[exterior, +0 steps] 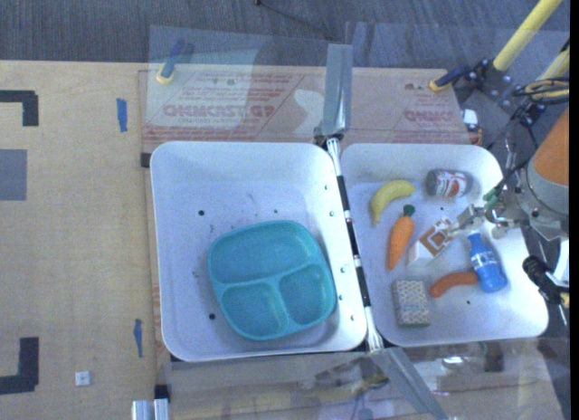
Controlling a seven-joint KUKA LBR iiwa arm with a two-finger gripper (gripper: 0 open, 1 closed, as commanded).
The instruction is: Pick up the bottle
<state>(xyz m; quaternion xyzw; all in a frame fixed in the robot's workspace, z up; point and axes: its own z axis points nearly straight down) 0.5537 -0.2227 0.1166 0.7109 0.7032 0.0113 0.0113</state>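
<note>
We find the bottle (486, 264) lying on its side in the right bin (516, 323), near that bin's right wall, just beside an orange sausage-like toy (452, 283) and below a small card (437, 237). It is a small blue bottle with a white cap end pointing up and left. We judge it light and stiff, probably smooth plastic (so apt to roll or slip under a glancing touch). The best hold, to our mind, is across the middle of the blue body, fingers square to its long axis, not on the narrower cap.

The gripper (493, 211) hangs over the right bin's upper right part, near the bottle's cap end. We cannot tell how far its fingers stand apart, and we see nothing held between them.

A carrot (400, 237), banana (392, 198), can (449, 183) and sponge block (412, 302) lie well apart from the bottle. The left bin (181, 174) carries a teal divided plate (269, 280).
</note>
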